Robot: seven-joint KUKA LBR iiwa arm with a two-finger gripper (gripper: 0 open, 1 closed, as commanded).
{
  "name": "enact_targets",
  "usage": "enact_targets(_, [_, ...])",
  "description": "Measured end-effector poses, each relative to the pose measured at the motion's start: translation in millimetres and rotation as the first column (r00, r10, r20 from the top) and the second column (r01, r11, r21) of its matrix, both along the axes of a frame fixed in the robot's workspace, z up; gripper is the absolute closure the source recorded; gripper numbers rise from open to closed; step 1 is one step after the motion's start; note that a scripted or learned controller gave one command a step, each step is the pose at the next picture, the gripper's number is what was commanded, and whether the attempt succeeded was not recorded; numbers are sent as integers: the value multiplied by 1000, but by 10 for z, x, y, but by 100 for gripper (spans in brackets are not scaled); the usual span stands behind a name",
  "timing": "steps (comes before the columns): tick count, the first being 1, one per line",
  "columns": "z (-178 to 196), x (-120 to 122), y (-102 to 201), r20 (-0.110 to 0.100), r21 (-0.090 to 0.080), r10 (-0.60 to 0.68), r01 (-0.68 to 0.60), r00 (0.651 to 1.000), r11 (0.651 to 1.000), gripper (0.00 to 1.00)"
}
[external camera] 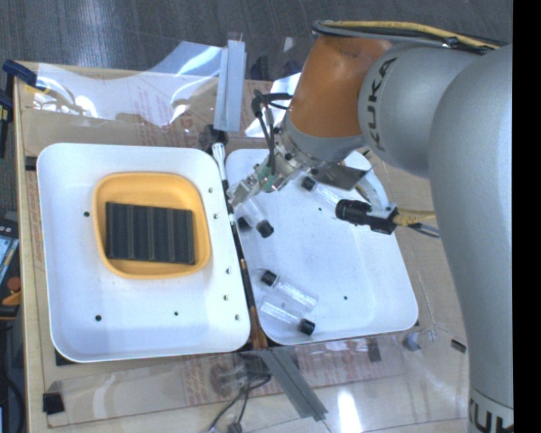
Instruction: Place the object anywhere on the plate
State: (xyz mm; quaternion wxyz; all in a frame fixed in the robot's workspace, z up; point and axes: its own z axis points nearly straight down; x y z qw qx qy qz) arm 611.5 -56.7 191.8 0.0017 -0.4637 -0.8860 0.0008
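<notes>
The vial point(265, 229), small and black-capped, lay loose on the floor of the right bin point(379, 278), just below my claw point(248, 197) and, as far as I could see, apart from it. My claw hung low over that bin's upper left part, close to the wall beside the left bin point(63, 269). Whether it was spread or pressed together I could not tell, as my own wrist hid too much of it. Two more clear tubes lay nearer the front of the same bin, one point(290, 289) toward the middle and another point(287, 316) just beside it, closer to the front edge. The yellow plate point(149, 186) rested in the left bin, well apart from all three, with a dark ridged panel point(151, 233) lying in its middle.
</notes>
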Motion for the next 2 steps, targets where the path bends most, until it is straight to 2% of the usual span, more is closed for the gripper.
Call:
enact_targets(1, [5,77,377,5,-1,72,-72,997,997,100])
enact_targets(2, [4,76,370,5,-1,72,-72,997,997,0])
